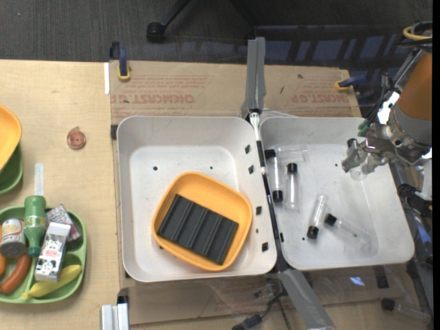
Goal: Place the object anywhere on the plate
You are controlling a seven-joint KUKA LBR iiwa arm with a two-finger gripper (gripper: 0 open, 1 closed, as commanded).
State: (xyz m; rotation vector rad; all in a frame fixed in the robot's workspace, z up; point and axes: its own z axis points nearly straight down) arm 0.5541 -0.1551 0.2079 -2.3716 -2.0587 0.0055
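An orange-yellow square plate (170, 196) lies tilted in the left white bin (137, 150). A black ridged block (199, 229) rests on the plate. Several clear vials with black caps lie in the right bin (392, 249): one (275, 177) beside the divider, one (292, 182) next to it, one (316, 216) lower down, and one (346, 228) to its right. My gripper (357, 159) hangs over the right bin's far right side, well away from the plate. Something clear and blurred shows just below its tip, and I cannot make out what it is.
On the wooden bench to the left stand a green tray (74, 275) of toy food, a yellow bowl (8, 140) and a small pink object (76, 139). Cardboard (179, 91) lies behind the bins. A metal divider bar (256, 81) runs between them.
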